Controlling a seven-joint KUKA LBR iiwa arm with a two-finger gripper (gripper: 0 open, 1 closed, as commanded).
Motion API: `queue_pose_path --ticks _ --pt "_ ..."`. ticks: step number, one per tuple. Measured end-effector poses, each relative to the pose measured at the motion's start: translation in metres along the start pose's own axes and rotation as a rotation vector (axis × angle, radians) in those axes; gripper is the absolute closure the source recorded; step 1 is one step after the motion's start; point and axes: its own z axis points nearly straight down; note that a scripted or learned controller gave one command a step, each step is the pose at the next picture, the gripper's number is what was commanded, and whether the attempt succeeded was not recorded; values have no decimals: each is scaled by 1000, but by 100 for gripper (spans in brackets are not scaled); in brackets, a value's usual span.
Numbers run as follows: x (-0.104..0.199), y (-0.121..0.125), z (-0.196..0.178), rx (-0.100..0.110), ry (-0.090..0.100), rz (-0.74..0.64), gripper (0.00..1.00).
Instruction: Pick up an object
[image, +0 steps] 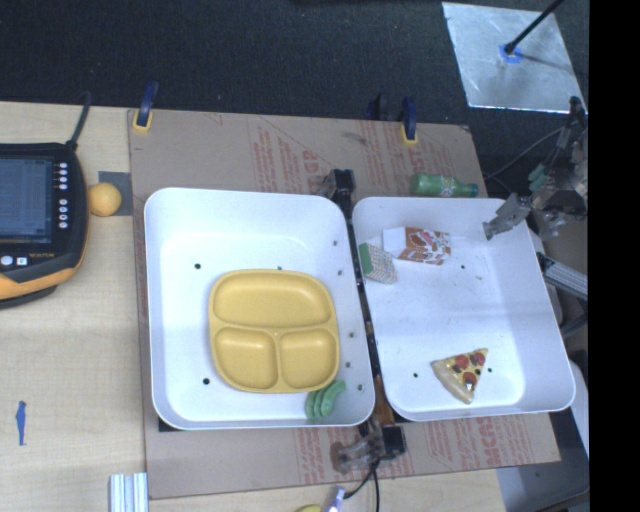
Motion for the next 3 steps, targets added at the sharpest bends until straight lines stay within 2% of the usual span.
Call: queue_pose_path --ticks 1,2,3 --pt "42 38 79 2 1 -1 0" --pt "78 50 94 3 1 -2 0" --pt "88 53 131 -10 -3 1 0"
